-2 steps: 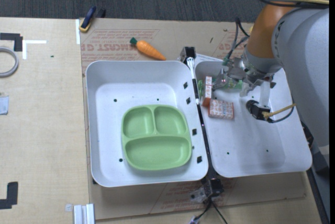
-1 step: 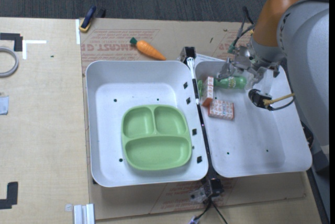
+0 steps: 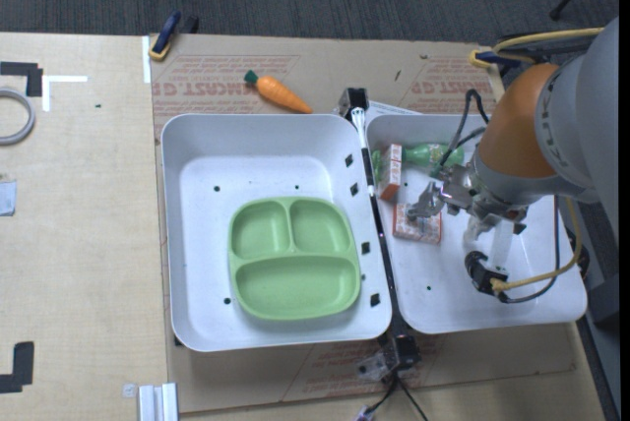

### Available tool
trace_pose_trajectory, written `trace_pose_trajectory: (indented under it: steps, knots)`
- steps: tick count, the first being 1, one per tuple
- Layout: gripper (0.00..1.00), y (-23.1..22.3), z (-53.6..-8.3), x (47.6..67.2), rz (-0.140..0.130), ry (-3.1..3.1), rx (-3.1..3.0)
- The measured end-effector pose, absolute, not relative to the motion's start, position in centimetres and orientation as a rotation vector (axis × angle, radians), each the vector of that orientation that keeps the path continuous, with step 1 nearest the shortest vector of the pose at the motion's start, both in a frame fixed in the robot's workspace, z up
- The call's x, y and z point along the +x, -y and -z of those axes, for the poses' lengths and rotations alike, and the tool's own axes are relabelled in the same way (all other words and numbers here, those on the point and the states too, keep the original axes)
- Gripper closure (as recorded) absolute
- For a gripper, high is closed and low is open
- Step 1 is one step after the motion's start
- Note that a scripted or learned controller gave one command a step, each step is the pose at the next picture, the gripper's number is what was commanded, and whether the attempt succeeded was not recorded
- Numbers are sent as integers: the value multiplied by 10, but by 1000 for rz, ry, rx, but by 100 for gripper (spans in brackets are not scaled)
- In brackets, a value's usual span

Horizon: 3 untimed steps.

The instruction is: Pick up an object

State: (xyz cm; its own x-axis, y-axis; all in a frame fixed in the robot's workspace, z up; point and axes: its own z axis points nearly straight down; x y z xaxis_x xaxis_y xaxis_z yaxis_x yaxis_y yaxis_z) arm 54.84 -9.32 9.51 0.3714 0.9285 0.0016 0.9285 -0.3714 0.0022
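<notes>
The right bin [image 3: 532, 306] holds a small red and white box [image 3: 392, 171] standing near its left wall. A green bottle-like item [image 3: 425, 153] lies behind it, and a flat red and white packet [image 3: 415, 226] lies in front of it. My gripper [image 3: 428, 203] hangs low in this bin, directly over the packet's upper edge and just right of the box. Nothing is visibly lifted off the bin floor. The grey arm with its orange band [image 3: 517, 129] covers the bin's right half.
The left bin [image 3: 197, 163] bears a green divided plate [image 3: 293, 258]. A toy carrot [image 3: 279, 92] lies on the cardboard behind the bins. A black clamp [image 3: 352, 100] sits where the bins meet. A cable loops by the right bin's front right.
</notes>
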Motion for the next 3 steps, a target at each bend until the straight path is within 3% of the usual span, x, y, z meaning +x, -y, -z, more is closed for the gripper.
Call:
trace_pose_trajectory:
  steps: [1, 2, 3]
  knots:
    - [0, 100, -96, 541, -13, -1358, 2831]
    - [0, 19, -192, 557, 0, -1670, 2661]
    - [0, 31, -192, 518, 2, -1917, 2490]
